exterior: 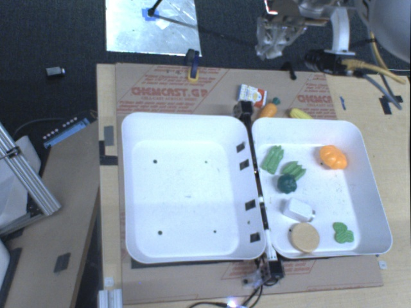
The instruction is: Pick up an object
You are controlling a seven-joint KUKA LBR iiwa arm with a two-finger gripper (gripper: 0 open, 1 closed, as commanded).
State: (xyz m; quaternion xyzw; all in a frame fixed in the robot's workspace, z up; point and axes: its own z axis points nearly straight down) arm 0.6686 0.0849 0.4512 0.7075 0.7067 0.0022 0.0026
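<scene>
My gripper (272,42) hangs high above the bench, past the far edge of the right bin (369,172), and touches none of the objects. In that bin lie an orange fruit (332,157), two light green vegetable pieces (273,159) (293,169), a dark green broccoli piece (287,184), a white block (299,209), a tan round disc (304,237) and a small green leafy piece (343,233).
The left bin (128,172) sits beside the right one, joined by a black-clipped divider (255,185). Behind the bins on the cardboard lie a small carrot (268,110), a yellow piece (299,114) and a red-white carton (252,95). Cables (379,69) run at the far right.
</scene>
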